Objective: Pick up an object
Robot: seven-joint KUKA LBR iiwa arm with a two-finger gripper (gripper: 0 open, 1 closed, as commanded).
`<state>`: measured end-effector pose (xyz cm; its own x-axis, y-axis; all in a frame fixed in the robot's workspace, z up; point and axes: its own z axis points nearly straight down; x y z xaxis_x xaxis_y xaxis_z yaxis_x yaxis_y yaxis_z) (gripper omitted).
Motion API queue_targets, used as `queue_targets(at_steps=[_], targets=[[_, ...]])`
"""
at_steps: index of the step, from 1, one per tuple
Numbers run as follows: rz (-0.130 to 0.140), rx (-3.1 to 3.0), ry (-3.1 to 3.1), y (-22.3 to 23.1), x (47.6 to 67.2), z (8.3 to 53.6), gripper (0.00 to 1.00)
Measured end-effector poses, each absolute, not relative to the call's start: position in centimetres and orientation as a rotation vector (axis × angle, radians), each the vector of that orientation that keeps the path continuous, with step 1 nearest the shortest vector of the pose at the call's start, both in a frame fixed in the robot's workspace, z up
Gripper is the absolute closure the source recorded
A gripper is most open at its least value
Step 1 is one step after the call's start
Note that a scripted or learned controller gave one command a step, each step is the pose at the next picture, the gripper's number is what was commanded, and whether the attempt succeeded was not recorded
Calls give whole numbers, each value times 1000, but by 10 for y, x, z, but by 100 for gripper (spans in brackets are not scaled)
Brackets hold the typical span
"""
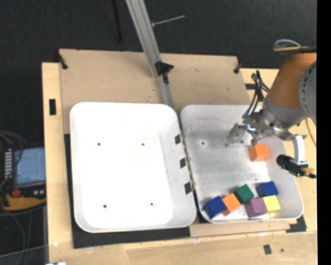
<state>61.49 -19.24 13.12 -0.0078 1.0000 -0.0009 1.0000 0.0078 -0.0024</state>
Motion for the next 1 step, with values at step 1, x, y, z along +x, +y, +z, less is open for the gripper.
queue_targets(at_steps=[1], targets=[[2, -2219, -2229, -194, 616, 97, 0]])
